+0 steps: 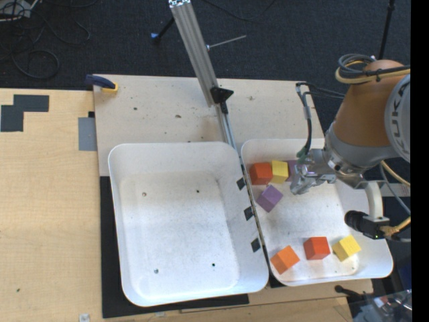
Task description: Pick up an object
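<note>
The arm comes in from the right, its orange band (pixel 365 116) above the wrist, and the pincer (pixel 303 178) hangs low over the upper part of the right white bin (pixel 382 263). Whether the pincer is open or closed cannot be told from this slant; no block can be seen between its tips. Just left of the pincer sits a yellow cube (pixel 280 170), nearly touching it, and pressed against that cube's far side is a red-orange cube (pixel 261 173); these 2 stand side by side by the bin's upper left corner. Below and left of the pincer, near it, a purple cube (pixel 270 198) lies turned at an angle. Well below the pincer, along the bin's near edge, 3 more blocks lie in a row: an orange cube (pixel 286 258) to the left, a red cube (pixel 317 248) almost straight beneath, and a second yellow block (pixel 346 247) to the right. Far left of the pincer is the left white bin (pixel 127 180), with 3 black clips (pixel 248 212) along the seam between the bins. Both bins rest on the table (pixel 154 109), and a slanted aluminium rail (pixel 196 49) rises above and left of the pincer.
</note>
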